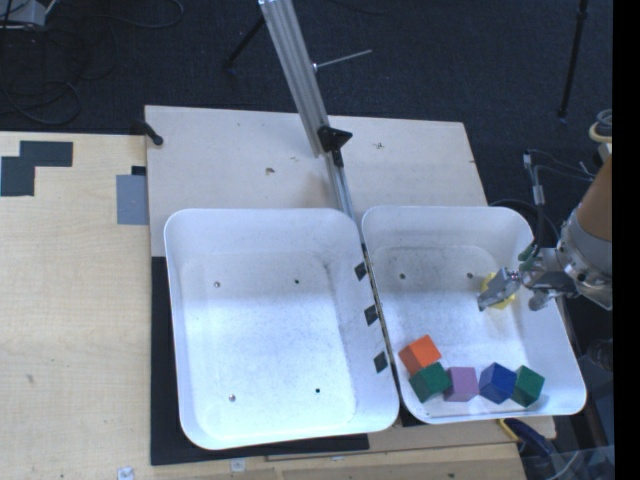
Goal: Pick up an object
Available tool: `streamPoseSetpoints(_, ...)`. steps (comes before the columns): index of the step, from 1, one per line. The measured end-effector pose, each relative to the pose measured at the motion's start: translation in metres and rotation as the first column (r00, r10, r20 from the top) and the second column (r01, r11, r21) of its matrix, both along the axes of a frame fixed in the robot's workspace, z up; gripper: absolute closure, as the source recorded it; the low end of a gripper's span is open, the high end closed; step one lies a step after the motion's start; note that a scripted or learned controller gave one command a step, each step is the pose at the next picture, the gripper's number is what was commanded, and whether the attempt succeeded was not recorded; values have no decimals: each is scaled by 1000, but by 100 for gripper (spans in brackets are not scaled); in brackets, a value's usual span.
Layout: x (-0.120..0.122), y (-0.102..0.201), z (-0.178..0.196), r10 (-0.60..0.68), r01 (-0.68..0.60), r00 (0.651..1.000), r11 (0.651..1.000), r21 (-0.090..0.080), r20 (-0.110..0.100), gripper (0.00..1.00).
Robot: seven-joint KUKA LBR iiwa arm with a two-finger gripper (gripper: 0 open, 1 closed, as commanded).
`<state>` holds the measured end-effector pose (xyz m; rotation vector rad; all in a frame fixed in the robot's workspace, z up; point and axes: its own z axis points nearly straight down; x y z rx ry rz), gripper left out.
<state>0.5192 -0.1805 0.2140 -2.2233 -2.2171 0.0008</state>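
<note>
While blocks hug the front edge, the end effector hangs mid-bin.

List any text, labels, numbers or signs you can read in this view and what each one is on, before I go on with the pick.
None can be read.
Checkered black-and-white patch on top of the slanted metal rail: a pattern, no letters.
Blocks in the right bin, orange, green, purple, blue, green: plain faces.
Black clips between the bins: unmarked.
Gripper: too blurred to show any label.
</note>
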Motion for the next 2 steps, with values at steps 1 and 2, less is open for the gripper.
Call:
streamPoseSetpoints(1,-29,-29,-2,-1,1,1000,1000,0,-3,0)
streamPoseSetpoints(2,-6,-28,-61,6,-6,1000,1000,2,-5,0)
